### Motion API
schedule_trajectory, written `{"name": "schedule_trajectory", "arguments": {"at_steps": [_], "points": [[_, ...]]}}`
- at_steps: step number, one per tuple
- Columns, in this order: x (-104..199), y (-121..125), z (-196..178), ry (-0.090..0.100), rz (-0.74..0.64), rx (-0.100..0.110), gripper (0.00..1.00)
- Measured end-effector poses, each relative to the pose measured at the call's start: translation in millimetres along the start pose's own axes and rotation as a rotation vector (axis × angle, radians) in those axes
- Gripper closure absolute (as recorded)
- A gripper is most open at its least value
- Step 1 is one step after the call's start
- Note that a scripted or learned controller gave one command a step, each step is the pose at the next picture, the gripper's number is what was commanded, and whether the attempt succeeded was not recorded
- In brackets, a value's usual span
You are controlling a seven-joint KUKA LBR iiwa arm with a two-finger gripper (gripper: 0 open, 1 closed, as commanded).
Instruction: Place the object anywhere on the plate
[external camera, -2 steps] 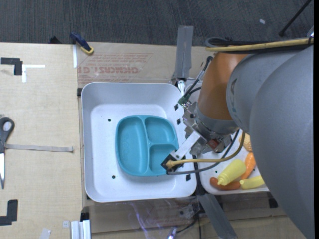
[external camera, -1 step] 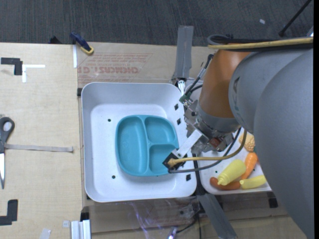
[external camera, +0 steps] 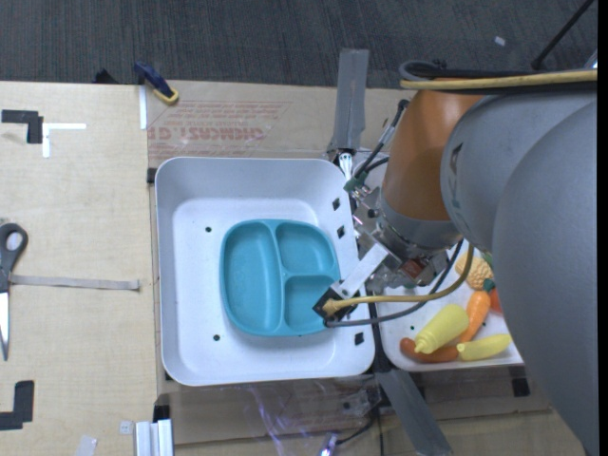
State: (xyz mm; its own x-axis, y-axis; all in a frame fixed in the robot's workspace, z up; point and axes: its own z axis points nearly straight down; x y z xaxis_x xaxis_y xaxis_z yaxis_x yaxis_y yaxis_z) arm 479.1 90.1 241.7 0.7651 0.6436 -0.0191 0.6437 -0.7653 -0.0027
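A teal plate [external camera: 275, 275] with three compartments lies in the left white bin [external camera: 190, 350], and nothing rests on it. My gripper [external camera: 403, 266] hangs below the orange wrist band, over the wall between the two bins, just right of the plate's right rim. The wrist hides its underside. Several toy foods lie in the right bin [external camera: 508, 357]: a yellow squash [external camera: 444, 328], a yellow piece [external camera: 483, 348], a red piece [external camera: 426, 351], an orange carrot [external camera: 478, 312] and a corn cob [external camera: 481, 274]. The arm covers most of that bin.
Scissors [external camera: 9, 255] lie on the bench at the far left. A blue and yellow tool [external camera: 157, 82] sits on the cardboard behind the left bin. A grey bar [external camera: 351, 93] stands at the back between the bins.
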Motion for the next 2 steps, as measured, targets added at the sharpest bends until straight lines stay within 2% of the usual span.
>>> {"name": "schedule_trajectory", "arguments": {"at_steps": [1,2], "points": [[70.0,-18.5,35.8,0.018,0.414,0.001,1.00],[61.5,3.1,111.6,0.014,0.503,0.003,1.00]]}}
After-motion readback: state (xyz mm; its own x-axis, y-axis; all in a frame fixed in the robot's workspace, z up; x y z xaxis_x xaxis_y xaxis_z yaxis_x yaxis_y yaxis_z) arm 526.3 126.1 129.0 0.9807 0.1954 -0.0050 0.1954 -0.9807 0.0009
